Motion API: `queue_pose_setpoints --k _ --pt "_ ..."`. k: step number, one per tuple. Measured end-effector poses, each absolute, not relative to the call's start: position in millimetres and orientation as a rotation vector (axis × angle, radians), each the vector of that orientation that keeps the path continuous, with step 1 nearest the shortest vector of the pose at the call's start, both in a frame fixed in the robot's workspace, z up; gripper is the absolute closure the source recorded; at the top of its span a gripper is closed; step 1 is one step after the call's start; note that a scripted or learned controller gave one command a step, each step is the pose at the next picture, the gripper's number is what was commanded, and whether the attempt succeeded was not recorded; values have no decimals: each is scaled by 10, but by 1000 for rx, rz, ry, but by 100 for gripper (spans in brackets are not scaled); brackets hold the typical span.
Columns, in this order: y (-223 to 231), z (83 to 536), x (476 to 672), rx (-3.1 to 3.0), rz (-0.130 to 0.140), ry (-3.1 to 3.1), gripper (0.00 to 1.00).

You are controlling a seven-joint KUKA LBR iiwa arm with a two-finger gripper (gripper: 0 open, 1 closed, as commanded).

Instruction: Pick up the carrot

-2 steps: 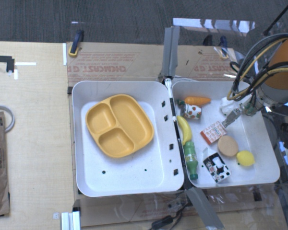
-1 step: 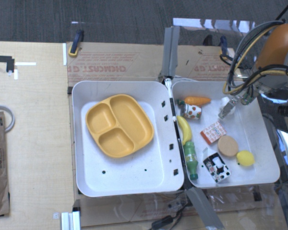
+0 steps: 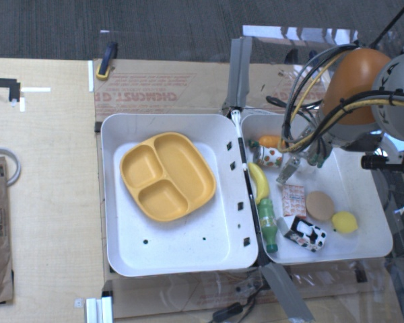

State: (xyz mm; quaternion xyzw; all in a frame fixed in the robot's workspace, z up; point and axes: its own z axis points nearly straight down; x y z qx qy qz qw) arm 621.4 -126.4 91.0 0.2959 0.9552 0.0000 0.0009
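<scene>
1. The carrot (image 3: 270,141) lies in the right bin (image 3: 374,200), at the far end of that bin's left side, close to the wall it shares with the left bin. What shows of it is a short orange stub with its long axis running roughly left to right in the camera view; its right end is hidden behind the arm's cables.

2. The pincer (image 3: 287,171) hangs just nearer the camera than the carrot and slightly to its right, close but apart from it. Whether it is released or clenched I cannot tell; nothing shows gripped in it.

3. Measured from the carrot: a white spotted toy (image 3: 271,157) sits just in front of it, almost touching, and the banana (image 3: 258,181) lies beyond that toy, along the shared wall.

4. My judgement: the coming move is a short shift away from the camera and a little left, crossing over the toy, with the grip set across the carrot's left-right axis.

5. The risk is catching the toy rather than the carrot, since they sit so close.
</scene>
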Motion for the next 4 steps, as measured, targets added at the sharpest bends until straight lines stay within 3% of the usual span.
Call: queue_pose_setpoints --k 1,2,3,4 --pt "-905 1904 5810 806 -1 3035 0" --pt "-1026 1373 5944 164 1 3136 0" --pt "-1411 1445 6336 -569 1 3085 0" --pt "-1319 1716 6237 -701 1 3058 0"
